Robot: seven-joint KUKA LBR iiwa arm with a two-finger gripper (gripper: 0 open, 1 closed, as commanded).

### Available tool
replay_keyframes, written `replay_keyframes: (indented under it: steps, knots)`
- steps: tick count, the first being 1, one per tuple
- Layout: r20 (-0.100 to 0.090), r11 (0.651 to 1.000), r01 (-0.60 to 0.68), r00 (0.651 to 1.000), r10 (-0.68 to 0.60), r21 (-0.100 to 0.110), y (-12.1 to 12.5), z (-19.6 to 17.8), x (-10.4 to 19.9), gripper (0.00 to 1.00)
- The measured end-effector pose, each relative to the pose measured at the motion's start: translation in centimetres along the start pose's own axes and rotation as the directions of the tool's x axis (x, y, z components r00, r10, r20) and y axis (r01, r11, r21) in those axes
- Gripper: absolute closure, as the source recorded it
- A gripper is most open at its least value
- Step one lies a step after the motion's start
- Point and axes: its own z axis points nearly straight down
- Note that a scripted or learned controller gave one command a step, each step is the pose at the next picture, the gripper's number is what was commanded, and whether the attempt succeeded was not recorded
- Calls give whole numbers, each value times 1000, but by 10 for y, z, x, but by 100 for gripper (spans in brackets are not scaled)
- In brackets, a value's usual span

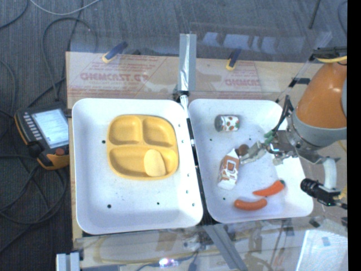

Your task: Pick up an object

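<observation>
Carton (229, 171) in right bin (293, 208), long axis running near-to-far, beside can (227, 123), sausage (250, 204) and carrot (269, 189). Gripper (255, 153) over it; finger state unclear. Left bin (90, 208) holds yellow tray (127, 137).

We see 2 bins side by side on the bench: the left bin (90, 208) and the right bin (208, 199). In the left bin lies a divided tray (127, 134), and a round piece (154, 163) sits in the tray's near right compartment. In the right bin, a can (227, 123) lies toward the far side, a carton (228, 171) lies near the middle, and 2 long pieces lie at the near side: a sausage (250, 204) and, just right of and behind it, a carrot (269, 189). The gripper (255, 153) sits just right of the carton, over the right bin.
</observation>
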Motion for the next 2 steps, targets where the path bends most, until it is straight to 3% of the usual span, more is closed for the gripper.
replay_keyframes:
  steps: [1, 2]
  knots:
    - [-1, 992, 129, 992, -129, -2, 26, 100, 16, 0]
    - [5, 989, 144, 990, -144, -14, 103, 115, -9, 0]
